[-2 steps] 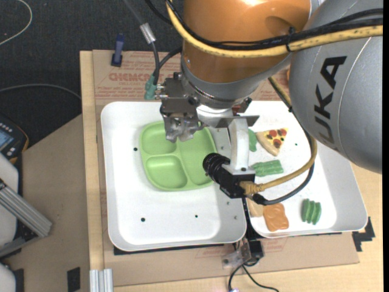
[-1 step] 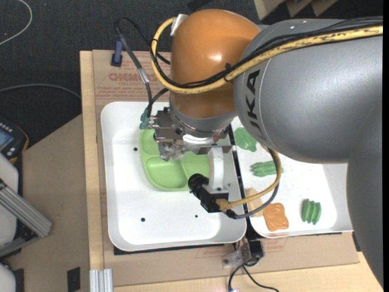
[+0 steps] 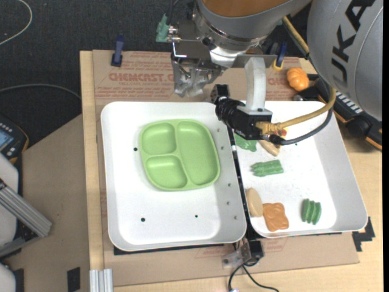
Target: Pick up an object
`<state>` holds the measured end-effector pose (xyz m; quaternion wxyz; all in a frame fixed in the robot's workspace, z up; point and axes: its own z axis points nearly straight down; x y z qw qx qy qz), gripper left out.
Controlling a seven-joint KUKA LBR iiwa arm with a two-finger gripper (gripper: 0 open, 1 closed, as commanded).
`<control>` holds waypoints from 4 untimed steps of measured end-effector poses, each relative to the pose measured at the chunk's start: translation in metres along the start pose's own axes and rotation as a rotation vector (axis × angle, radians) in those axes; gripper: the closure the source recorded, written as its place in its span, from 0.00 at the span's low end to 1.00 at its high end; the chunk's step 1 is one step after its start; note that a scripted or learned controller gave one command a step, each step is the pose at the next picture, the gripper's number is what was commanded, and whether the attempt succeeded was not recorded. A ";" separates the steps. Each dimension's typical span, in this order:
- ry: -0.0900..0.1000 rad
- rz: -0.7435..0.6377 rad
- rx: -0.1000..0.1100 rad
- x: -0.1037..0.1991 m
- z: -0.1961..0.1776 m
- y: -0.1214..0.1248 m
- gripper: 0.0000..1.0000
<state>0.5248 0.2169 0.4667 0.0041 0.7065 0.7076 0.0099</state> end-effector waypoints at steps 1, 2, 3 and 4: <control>-0.012 0.004 0.027 0.006 0.142 0.047 1.00; -0.009 0.005 0.025 -0.040 0.112 -0.033 1.00; -0.011 0.007 0.031 -0.097 0.222 -0.052 1.00; 0.001 -0.006 0.001 -0.050 0.055 -0.046 1.00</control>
